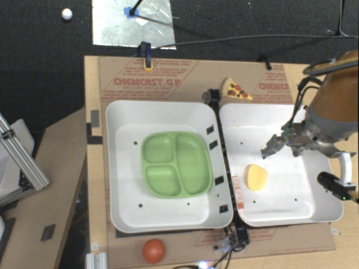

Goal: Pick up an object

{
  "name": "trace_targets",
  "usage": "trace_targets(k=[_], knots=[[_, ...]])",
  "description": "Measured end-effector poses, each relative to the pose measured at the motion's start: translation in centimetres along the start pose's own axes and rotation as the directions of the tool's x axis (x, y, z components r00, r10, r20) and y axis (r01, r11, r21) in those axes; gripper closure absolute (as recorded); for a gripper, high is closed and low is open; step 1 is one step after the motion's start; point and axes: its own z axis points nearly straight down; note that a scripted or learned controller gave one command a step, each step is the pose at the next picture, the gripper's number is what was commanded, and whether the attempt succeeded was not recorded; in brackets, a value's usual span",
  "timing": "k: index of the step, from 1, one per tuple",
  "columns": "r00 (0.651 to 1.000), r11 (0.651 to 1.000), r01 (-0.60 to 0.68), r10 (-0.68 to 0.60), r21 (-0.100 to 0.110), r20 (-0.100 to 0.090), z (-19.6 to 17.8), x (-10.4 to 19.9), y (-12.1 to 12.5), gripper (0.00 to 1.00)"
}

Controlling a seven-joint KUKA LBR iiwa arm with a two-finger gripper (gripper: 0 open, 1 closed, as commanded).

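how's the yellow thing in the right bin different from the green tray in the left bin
The yellow object is small, rounded and in one piece; the green tray is far larger and split into three compartments. The yellow object lies in the right bin just below the gripper; the green tray sits mid left bin, away from the arm. Both rest flat on a white bin floor, and the gripper touches neither.

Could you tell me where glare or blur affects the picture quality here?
In the camera view, the foil sheet above the bench reflects patchy glare; the white bins are bright yet keep detail; the gripper looks slightly soft; the yellow object is sharp.
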Motion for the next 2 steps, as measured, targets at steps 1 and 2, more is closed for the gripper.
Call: trace_targets(k=[1, 2], knots=[[1.000, 1.000, 0.002, -0.002, -0.011, 0.001, -0.5, 0.0, 0.3, 0.00], [1.000, 1.000, 0.000, 0.000, -0.008, 0.001, 3.7, 0.0, 0.7, 0.00]])
